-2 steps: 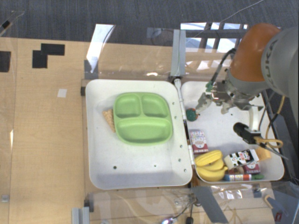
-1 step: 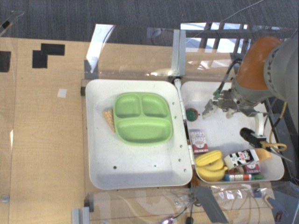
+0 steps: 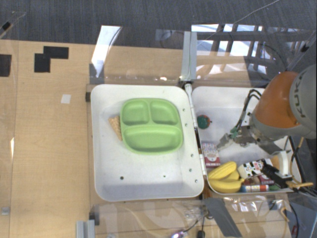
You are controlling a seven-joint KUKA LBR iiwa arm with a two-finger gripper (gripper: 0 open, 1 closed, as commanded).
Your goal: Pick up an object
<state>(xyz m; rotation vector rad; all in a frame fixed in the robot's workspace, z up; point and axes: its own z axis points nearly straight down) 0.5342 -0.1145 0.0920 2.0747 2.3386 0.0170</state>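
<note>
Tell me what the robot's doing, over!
Gripper low over the right bin, nothing seen in it. Bananas, red carton and green ball lying close by. Green plate sits in the left bin.

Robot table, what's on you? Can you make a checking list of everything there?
Surface: wooden bench bearing a left bin and a right bin.
Job's things: bananas, small red-and-white box, green ball, markers in the right bin.
Clutter: green divided plate with an ice-cream cone beside it, in the left bin.
Grippers: gripper above the right bin, holding nothing visible.
Cables: black cable along the arm.
Surroundings: dark carpet.
</note>
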